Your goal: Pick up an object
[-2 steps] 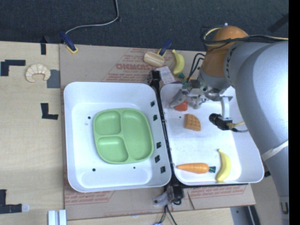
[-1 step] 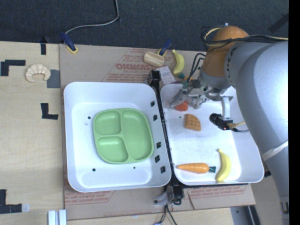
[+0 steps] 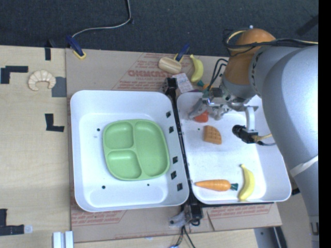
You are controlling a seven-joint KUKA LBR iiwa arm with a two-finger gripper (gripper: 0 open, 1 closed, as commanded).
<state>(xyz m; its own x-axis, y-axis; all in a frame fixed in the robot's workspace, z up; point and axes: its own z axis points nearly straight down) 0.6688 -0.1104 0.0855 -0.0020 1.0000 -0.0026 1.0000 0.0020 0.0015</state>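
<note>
Tomato [image 3: 201,118], small, red, rounded, sits at 11 o'clock in right bin [image 3: 274,185], right under the metal hand [image 3: 208,107]; can't tell finger state or any grip. Ridged tan waffle [image 3: 212,135] just at its 5. Smooth carrot [image 3: 213,185] and curved banana [image 3: 246,183] along 6 edge. Green three-section plate [image 3: 136,150] in left bin [image 3: 85,138].

Hand [image 3: 206,107] low, arm from right
</note>
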